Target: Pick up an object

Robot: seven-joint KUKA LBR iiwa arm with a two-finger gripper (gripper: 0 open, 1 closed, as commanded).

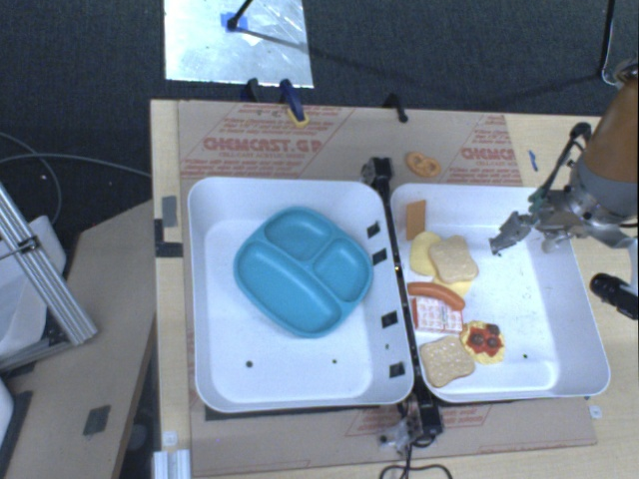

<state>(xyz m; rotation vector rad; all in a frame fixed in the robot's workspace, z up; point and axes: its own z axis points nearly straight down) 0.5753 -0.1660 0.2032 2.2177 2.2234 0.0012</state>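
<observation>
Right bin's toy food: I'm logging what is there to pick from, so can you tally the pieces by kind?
Bread slices: 2
Sausage: 1
Orange slab: 1
Yellow round piece: 1
Red-and-white printed piece: 1
Yellow piece with red topping: 1
Total: 7

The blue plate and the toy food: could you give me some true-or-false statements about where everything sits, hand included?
1. The blue plate lies in the left bin. True.
2. The toy food sits on the blue plate. False: the bread slice, sausage and the rest lie in the right bin.
3. The hand is over the right bin. True.
4. The hand holds the sausage. False: the sausage lies on the bin floor, apart from the hand.
5. A small orange pretzel lies on the cardboard outside both bins. True.
</observation>
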